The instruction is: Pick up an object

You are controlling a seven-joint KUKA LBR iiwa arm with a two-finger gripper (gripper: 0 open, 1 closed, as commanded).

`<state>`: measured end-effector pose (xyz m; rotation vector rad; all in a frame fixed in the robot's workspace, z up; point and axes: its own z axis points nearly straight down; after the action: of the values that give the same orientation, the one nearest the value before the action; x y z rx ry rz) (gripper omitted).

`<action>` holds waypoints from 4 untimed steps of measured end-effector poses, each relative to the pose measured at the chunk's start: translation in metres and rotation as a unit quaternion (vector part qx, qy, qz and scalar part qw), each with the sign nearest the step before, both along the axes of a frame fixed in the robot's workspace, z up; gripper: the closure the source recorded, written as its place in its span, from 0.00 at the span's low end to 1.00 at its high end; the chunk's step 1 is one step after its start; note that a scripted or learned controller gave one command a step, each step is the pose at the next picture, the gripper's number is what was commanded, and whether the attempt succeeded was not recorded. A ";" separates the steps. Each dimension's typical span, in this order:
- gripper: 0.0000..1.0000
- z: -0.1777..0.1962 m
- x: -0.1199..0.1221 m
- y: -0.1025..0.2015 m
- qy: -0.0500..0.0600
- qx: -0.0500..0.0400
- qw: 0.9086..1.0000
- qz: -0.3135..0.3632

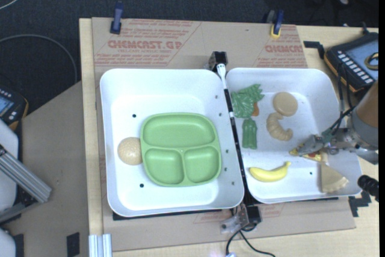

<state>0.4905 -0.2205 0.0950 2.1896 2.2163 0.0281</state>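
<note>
While you scan from the left edge of the frame toward the right, you meet these in turn:

Left bin [114, 129]: you see it filling the left-centre of the frame, a shallow white tray on the brown bench sheet.
Round bun [129, 150]: a pale, beige ball at the left side of that bin, touching the left rim of the green plate.
Green plate [180, 148]: a divided plate with one long compartment above and two smaller ones below, lying flat in the middle of the left bin.
Right bin [313, 90]: just beside the left bin, their inner walls meeting at the centre of the frame.
Green leafy piece [246, 99]: upper left of the right bin, close to the dividing wall.
Green stick [249, 133]: directly below the leafy piece, standing lengthwise up the frame.
Banana [269, 173]: yellow, lying low in the right bin, its curve opening upward.
Croissant [278, 126]: tan, near the bin's middle, just below a round tan roll [285, 103].
Gripper [305, 148]: you find it low over the right bin floor, right of the croissant, reaching in from the right edge; its tips sit amid small red and yellow bits, and you cannot tell how far apart they stand or whether anything is caught.
Wedge [331, 179]: a tan slice in the lower right corner of the right bin, below the gripper.
</note>
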 end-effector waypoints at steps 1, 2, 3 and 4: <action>1.00 0.018 0.002 -0.011 -0.008 -0.012 1.000 -0.006; 1.00 0.015 0.003 -0.013 -0.003 -0.011 1.000 -0.007; 1.00 0.038 -0.011 -0.004 0.013 0.001 1.000 -0.006; 1.00 -0.002 -0.011 0.098 0.017 0.005 1.000 -0.002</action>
<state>0.4793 -0.1227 0.0935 2.2169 2.2330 0.0013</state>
